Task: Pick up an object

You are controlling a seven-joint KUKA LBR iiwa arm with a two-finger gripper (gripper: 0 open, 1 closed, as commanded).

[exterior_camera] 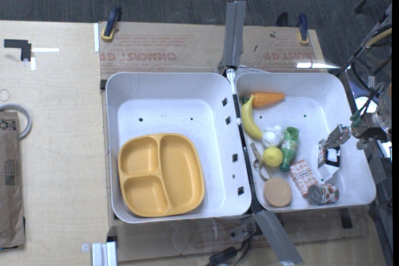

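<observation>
lab | clamped cardboard (206,47) | two bins (118,134) | plywood bench (56,121)

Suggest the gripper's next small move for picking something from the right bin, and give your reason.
Probably a short shift toward the can at the bin's near right corner, then down. The gripper sits over the right side, nothing shows between its fingers, and the can lies closest, just below it beside the small carton. The banana and carrot lie farther off.
</observation>
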